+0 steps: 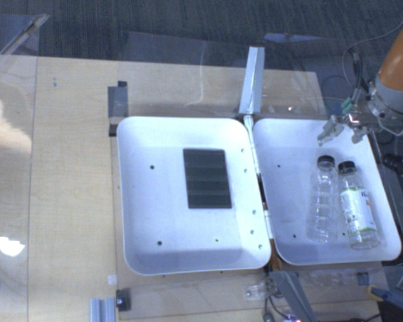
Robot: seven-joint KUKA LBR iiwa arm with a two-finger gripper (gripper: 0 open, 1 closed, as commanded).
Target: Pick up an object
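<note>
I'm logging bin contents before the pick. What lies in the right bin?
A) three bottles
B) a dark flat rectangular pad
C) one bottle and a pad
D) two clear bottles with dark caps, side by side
D: the right bin holds two clear bottles, dark caps toward the far rim; the dark flat pad lies in the left bin.

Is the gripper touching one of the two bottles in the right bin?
Apart. The camera view shows bare white bin floor between the gripper and both bottles.
</note>
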